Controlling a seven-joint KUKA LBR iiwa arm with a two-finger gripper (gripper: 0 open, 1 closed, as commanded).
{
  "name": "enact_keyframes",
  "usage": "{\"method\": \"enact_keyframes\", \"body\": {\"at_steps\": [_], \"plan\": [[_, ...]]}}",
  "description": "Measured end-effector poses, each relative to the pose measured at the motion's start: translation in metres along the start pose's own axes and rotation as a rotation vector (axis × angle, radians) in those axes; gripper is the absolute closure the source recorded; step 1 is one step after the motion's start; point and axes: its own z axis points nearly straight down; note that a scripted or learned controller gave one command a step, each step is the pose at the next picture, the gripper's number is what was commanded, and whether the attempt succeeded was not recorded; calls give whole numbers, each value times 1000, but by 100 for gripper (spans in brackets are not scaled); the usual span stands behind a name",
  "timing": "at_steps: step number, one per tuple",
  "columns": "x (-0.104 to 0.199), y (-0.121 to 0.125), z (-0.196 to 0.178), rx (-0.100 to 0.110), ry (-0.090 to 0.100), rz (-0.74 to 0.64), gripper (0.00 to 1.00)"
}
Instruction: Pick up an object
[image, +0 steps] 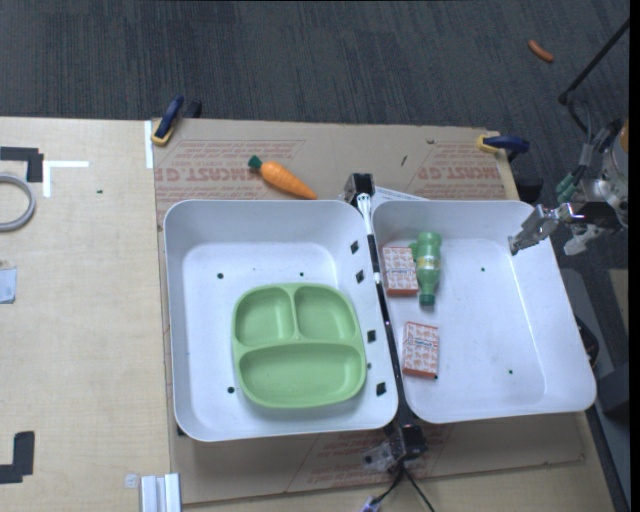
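Green divided plate (298, 346) lies in left bin (190, 330), nearest. Right bin (520, 330): one red carton (420, 350), then another carton (400, 270) touching a green bottle (428, 266). Gripper (545, 225) at the bin's far right rim, jaws' state unclear. Carrot (284, 177) on worktop (80, 330) beyond.

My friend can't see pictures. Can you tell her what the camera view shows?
Two shallow white bins sit side by side on a bench: the left bin holds a green divided plate, and the right bin holds a green bottle and two small red boxes. The robot's gripper hangs over the right bin's far right edge, and a toy carrot lies behind the bins.
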Motion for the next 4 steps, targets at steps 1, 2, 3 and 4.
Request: {"method": "enact_keyframes", "body": {"at_steps": [1,2,3,4], "plan": [[45,15,133,1,1,138,0],[78,44,189,-2,0,80,0],[79,45,179,-4,1,82,100],[120,37,74,0,0,249,100]]}}
